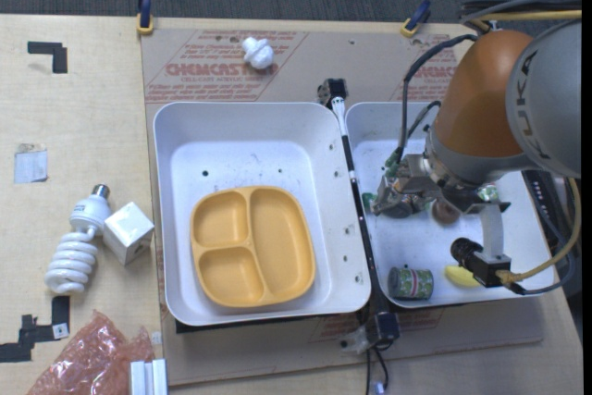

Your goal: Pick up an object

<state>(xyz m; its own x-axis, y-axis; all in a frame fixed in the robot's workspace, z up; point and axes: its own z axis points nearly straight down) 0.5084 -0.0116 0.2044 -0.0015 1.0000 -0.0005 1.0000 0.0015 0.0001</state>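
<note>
Claw (404, 196), item one: low in the right bin (370, 127), near its left wall, below the orange wrist band; whether it is spread or pressed together cannot be told, as the arm's bulk and cabling cover it, and nothing can be seen held in it. Candidate objects, same bin: a small green can (411, 282) lying on its side at the front edge, well short of the claw; a yellow piece (457, 275) just right of the can, partly behind a black fitting; small dark items crowded directly under the wrist, too obscured to name. Left bin (166, 199): one yellow divided plate (252, 245), flat, centred. On the desk (83, 134) beyond the bins: a spiral light bulb (78, 245), a white cube (129, 232) touching it, a white knob-like object (258, 53), and red mesh (88, 356) at the front corner. Risks, as judged: claw closing on the bin wall or on nothing, given its nearness to the left wall; the can rolling away if nudged sideways; clutter under the wrist spoiling a clean pinch.
</note>
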